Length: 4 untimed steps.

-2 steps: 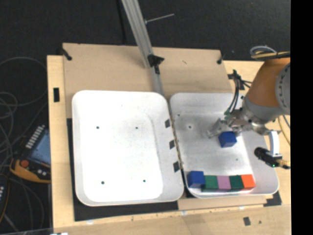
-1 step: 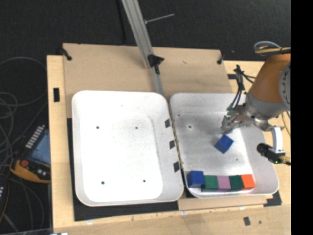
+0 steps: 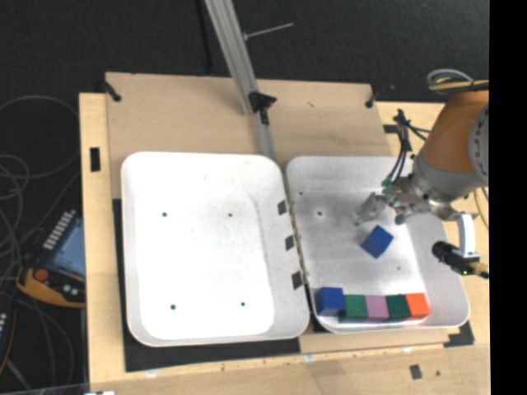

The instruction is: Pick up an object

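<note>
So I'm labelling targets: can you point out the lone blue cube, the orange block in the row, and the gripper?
lone blue cube (image 3: 378,241): camera view, top face.
orange block (image 3: 417,304): camera view, top face.
gripper (image 3: 380,206): camera view, between fingertips.

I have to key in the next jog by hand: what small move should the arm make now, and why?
Probably a short shift toward the near edge of the right bin, then down. The tool sits just beyond the lone blue cube, not over it. That cube lies apart from the row of blocks at the near wall, so it looks the easiest target.
</note>
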### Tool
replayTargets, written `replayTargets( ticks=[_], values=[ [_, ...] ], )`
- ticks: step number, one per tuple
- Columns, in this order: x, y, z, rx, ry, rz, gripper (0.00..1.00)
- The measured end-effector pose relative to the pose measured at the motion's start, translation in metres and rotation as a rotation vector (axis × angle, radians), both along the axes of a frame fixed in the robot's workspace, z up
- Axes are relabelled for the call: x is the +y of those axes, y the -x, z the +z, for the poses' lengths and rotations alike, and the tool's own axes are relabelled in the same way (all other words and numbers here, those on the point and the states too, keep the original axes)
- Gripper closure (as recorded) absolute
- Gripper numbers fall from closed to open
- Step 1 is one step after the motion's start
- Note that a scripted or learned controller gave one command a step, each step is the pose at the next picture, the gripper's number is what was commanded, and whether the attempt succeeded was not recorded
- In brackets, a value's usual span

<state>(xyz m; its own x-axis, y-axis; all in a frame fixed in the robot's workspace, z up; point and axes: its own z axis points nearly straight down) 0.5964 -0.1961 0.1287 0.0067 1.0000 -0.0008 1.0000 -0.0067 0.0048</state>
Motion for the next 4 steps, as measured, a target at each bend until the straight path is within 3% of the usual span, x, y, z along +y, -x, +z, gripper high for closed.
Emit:
replayTargets(
  ticks=[1, 2, 3, 4],
  values=[
    [0.025, 0.027, -0.032, 0.003, 0.002, 0.004, 0.0],
    [0.023, 0.025, -0.02, -0.003, 0.002, -0.003, 1.0],
    [0.006, 0.012, 0.136, -0.006, 0.004, 0.009, 1.0],
    [0.007, 0.013, 0.131, 0.003, 0.002, 0.01, 0.0]
  ],
)
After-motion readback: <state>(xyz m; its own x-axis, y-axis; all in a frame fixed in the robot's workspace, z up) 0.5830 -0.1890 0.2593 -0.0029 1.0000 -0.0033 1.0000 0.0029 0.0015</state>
